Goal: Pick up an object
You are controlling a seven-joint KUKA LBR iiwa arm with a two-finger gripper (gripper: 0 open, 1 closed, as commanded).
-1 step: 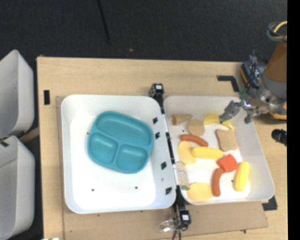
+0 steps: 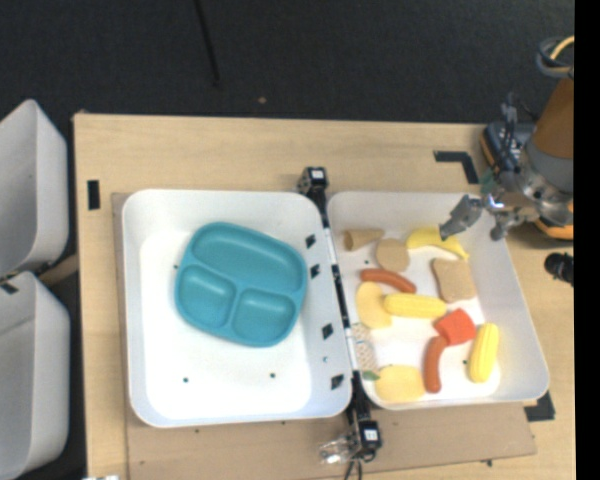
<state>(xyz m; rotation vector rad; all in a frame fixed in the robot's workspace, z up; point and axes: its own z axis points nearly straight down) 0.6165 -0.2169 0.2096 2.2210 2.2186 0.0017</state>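
Banana point(image 2: 436, 241) at far edge of right bin point(image 2: 528, 320), hand point(image 2: 477, 216) hovering over it, fingers spread, holding nothing.
Judgement: descend straight, straddle the narrow curve, avoid bread slice point(image 2: 454, 280) just beside and bin wall.

You won't find a single word, number or brand mark to read here. The teal plate point(image 2: 242, 284) in the left of the frame carries a plain surface, no print on it. The white bins point(image 2: 140, 368) show bare walls. The toy food pieces point(image 2: 420, 308) at the right are plain colours, unlettered. The small black tabs along the tabletop point(image 2: 100, 158) edges and between the bins are too small to tell whether anything is written on them.
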